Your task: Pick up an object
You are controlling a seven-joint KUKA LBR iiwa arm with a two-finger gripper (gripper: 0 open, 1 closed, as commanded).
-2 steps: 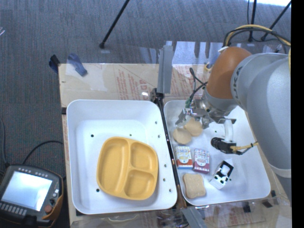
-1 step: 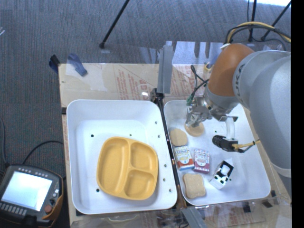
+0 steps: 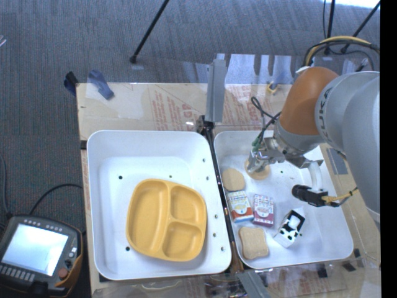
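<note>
The grey arm (image 3: 350, 120) is reaching in from the right, its orange band (image 3: 307, 101) sitting above the wrist, and the hand (image 3: 257, 161) is hanging low over the far left part of the right bin (image 3: 325, 231). Directly under the hand a tan round disc (image 3: 261, 172) is lying on the bin floor; the hand is at least very near it, but I cannot tell whether the two are touching, nor whether the hand is spread or pressed together.

Just to the left of that disc, a second tan biscuit (image 3: 234, 179) is lying flat near the bin's left wall. Nearer the camera, two small printed cartons are sitting side by side — a red-and-white one (image 3: 239, 205) and a pink one (image 3: 263, 210). A black-and-white spotted carton (image 3: 290, 228) is resting to their right, tilted, and a slice of bread (image 3: 254, 242) is lying by the near wall.

The left bin (image 3: 111, 166) is holding a yellow divided plate (image 3: 166, 219) — three compartments, face up. Both bins are sitting on the counter (image 3: 142, 104).
</note>
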